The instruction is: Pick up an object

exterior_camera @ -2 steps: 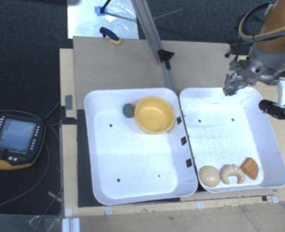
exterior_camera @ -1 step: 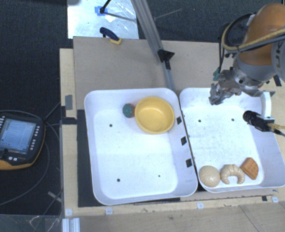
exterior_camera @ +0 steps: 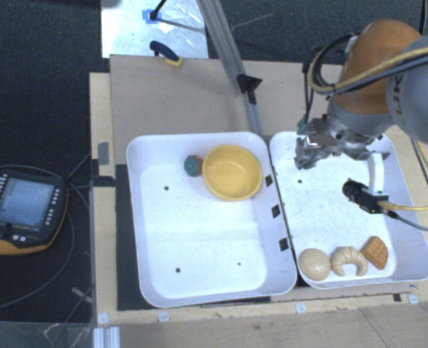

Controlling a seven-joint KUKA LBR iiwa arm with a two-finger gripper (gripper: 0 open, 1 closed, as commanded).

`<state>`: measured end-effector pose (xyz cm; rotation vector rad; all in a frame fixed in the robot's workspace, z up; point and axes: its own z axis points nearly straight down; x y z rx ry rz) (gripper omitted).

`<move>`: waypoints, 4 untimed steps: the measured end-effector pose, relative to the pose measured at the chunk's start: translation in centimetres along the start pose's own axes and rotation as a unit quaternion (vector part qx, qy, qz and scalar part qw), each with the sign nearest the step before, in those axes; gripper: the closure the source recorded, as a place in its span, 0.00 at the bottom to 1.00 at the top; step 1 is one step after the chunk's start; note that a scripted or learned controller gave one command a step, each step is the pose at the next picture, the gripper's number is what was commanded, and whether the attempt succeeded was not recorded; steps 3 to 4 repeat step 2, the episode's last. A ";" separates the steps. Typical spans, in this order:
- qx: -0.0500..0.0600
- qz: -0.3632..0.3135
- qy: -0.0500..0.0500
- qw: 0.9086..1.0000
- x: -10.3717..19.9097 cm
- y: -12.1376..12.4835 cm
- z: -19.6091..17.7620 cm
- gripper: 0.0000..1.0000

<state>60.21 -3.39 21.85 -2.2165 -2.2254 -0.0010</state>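
Note:
My gripper (exterior_camera: 306,156) hangs over the back left part of the right bin (exterior_camera: 330,209), with nothing visible between its fingers. Along that bin's front edge lie a round beige bun (exterior_camera: 315,264), a pale croissant (exterior_camera: 350,260) and a small orange-brown waffle piece (exterior_camera: 376,251). In the left bin (exterior_camera: 192,259) a yellow bowl (exterior_camera: 232,172) sits at the back right, with a small dark green ball (exterior_camera: 193,165) touching its left side.
A grey pole (exterior_camera: 225,42) slants across the bench behind the bins. A teach pendant (exterior_camera: 18,209) lies on the floor at the left. A black cable plug (exterior_camera: 363,196) hangs off the arm over the right bin.

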 end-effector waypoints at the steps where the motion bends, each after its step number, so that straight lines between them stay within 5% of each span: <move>1: 0.000 0.000 0.000 1.000 4.9 -2.0 0.8 1.00; 2: 0.000 0.000 0.000 1.000 9.4 -4.5 1.2 1.00; 4: 0.000 0.000 0.000 1.000 9.4 -4.5 1.2 1.00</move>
